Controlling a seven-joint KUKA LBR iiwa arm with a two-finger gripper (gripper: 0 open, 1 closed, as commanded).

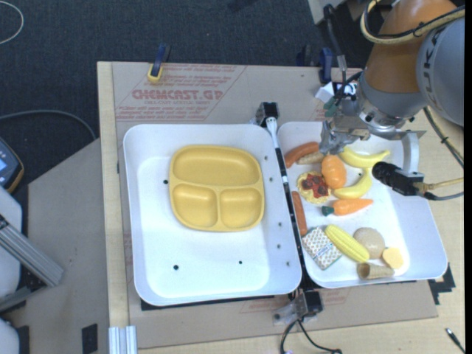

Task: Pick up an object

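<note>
Over the right bin [420, 231] the gripper [333, 147] hangs low, near the bin's far left corner. Whether it is open or closed I cannot tell, because the wrist hides that part, and no item is seen held in it.

Just below the gripper, maybe touching it, lies an orange fruit [333, 172]; it is a little oval, with its long axis running away from the camera. To the left of the gripper is a sausage [302, 153], lying at a slant with its far end toward the gripper. To the right is a banana [365, 156], long axis across the bin, and a second banana [355, 188] curves below the orange fruit. A carrot [351, 206] lies nearer the camera, its tip pointing right. Further toward the camera are a corn cob [346, 243], slanted, a checkered packet [321, 248] and a brown potato [369, 238].

Well apart to the left, in the left bin [147, 257], sits a yellow tray [217, 186] with three compartments. Both bins stand on the tabletop [118, 102].
</note>
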